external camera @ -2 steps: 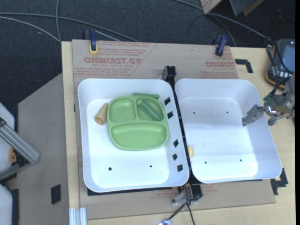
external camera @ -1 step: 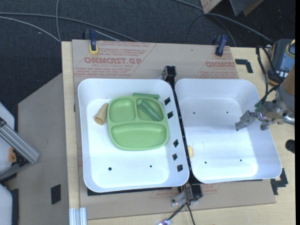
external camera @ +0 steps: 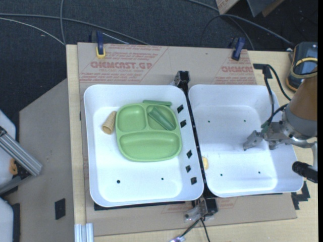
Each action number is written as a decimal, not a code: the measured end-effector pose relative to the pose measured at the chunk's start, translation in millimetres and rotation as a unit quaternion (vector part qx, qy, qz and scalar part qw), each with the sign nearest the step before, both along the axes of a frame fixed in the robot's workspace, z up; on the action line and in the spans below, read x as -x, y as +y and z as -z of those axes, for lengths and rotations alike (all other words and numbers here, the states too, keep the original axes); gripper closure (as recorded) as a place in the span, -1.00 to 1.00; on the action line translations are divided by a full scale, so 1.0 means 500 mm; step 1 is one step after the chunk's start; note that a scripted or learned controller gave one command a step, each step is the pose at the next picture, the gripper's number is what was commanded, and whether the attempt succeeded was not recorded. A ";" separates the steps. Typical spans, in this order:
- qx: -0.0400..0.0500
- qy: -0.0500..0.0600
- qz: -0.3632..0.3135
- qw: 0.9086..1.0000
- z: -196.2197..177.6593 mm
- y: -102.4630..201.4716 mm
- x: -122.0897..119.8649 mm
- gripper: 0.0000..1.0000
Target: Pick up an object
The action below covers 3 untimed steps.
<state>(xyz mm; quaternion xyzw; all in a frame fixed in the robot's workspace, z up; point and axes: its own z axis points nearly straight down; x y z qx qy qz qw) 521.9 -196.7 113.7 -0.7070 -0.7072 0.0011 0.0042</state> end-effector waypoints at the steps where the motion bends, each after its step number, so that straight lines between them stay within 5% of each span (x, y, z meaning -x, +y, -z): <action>1: 0.002 -0.004 0.000 1.000 -0.030 -0.003 -0.004 1.00; 2: 0.003 -0.007 0.000 1.000 -0.159 -0.002 -0.006 1.00; 3: 0.003 -0.006 0.000 1.000 -0.191 -0.003 -0.008 1.00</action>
